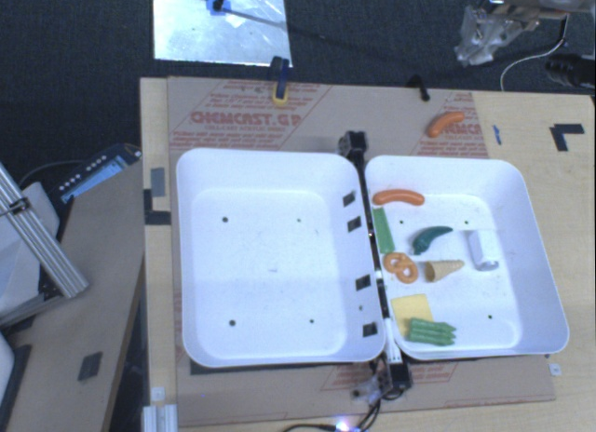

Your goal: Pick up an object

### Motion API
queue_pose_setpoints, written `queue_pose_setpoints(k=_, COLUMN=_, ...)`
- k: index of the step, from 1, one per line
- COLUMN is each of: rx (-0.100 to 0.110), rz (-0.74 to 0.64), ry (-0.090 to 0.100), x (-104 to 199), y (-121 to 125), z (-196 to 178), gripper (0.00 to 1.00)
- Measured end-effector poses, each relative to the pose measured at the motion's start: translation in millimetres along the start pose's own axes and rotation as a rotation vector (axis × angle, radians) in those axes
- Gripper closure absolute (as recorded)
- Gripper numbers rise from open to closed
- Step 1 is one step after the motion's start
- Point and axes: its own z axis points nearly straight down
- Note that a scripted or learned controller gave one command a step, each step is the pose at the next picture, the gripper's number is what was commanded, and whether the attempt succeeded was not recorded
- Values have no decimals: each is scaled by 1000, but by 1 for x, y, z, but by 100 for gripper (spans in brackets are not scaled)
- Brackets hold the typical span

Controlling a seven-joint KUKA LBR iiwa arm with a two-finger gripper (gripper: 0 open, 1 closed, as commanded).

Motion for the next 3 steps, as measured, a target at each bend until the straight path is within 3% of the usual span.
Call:
queue_pose_setpoints(k=1, rx=14, rz=3, ry=0, x=4, y=0, z=-18, gripper=100)
queue_pose_setpoints(k=3, rx=15, rz=3, ry=0, x=12, y=0, z=-49, gripper=100)
